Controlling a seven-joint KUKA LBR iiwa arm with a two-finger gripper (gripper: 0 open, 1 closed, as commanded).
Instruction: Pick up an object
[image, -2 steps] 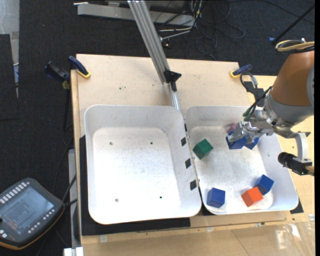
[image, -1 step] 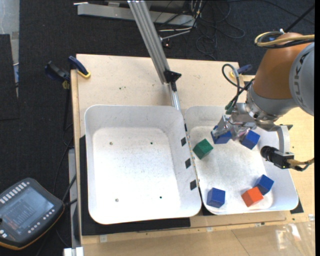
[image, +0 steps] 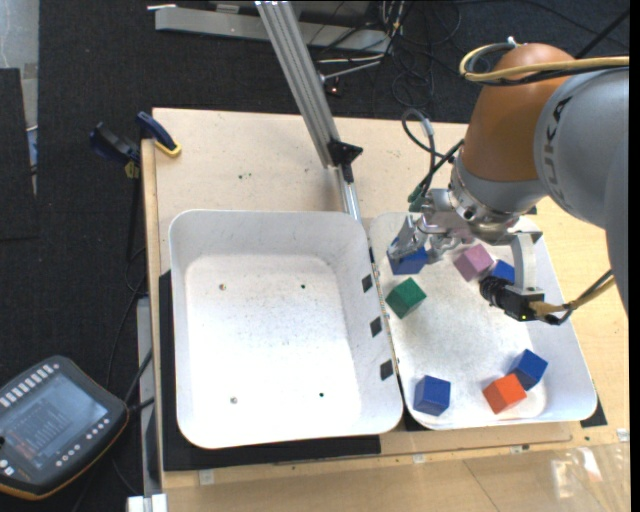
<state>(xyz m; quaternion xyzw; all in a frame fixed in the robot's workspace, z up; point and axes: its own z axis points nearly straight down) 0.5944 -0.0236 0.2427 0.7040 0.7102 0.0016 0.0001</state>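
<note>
Nearest the camera, at about 7 o'clock, a grey pendant (image: 45, 430) lies beside the bench (image: 250, 150). Two white bins sit side by side: the left bin (image: 190, 240) and the right bin (image: 565, 400), their rims touching along the middle.

From 2 o'clock the arm (image: 545, 110) reaches over the right bin's far end. Its claw (image: 420, 245) hangs there; whether it is spread or closed cannot be told. A blue cube (image: 408, 263) sits right at the claw's tip, touching or nearly so. Just below it, at 6 o'clock from the claw, lies a green cube (image: 406, 297). A pink cube (image: 473, 262) lies close at 3 o'clock.

Well apart, along the bin's near rim, lie another blue cube (image: 432, 394), an orange cube (image: 504, 392) and a third blue cube (image: 529, 367), the last two touching. Bare floor lies mid-bin between the groups.
</note>
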